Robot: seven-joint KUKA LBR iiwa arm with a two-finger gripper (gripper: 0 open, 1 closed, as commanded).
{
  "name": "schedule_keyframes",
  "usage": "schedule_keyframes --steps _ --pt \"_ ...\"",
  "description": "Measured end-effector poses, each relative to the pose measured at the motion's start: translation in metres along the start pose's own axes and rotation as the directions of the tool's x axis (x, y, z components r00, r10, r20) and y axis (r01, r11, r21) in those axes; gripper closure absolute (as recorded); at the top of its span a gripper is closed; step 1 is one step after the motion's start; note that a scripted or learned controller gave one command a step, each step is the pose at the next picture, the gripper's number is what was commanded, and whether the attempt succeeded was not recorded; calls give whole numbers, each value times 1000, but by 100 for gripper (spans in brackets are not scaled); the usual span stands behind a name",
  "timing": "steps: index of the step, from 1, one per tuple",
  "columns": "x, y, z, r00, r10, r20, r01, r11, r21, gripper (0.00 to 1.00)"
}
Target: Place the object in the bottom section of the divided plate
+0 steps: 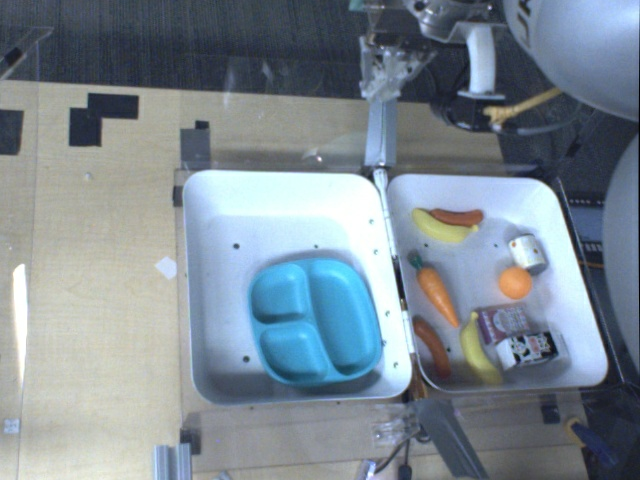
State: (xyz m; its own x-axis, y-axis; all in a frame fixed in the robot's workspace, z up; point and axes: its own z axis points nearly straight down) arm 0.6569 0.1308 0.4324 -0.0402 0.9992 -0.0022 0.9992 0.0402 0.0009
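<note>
Resting on wood bench (100,268) | dark floor (180,18) behind | gripper (383,80) hovering, finger state unclear

Both bins, left bin (210,268) and right bin (560,218), look like smooth white plastic, slightly glossy. Divided plate (345,313) is smooth blue plastic with soft sheen. Bench top (90,268) looks like pale wood or laminate, matt, with a clear glossy sheet over part of it. Carrot (438,295), bananas (441,227), sausages (431,341) and orange ball (515,283) look like shiny toy plastic. Small can (528,253) looks metallic. Carton (518,336) looks like printed paper. Arm (575,28) casing is smooth grey, semi-gloss.
</note>
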Motion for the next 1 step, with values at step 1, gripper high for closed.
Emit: schedule_keyframes --steps 1 --pt "-20 -12 -1 945 -328 -1 328 945 -2 100"
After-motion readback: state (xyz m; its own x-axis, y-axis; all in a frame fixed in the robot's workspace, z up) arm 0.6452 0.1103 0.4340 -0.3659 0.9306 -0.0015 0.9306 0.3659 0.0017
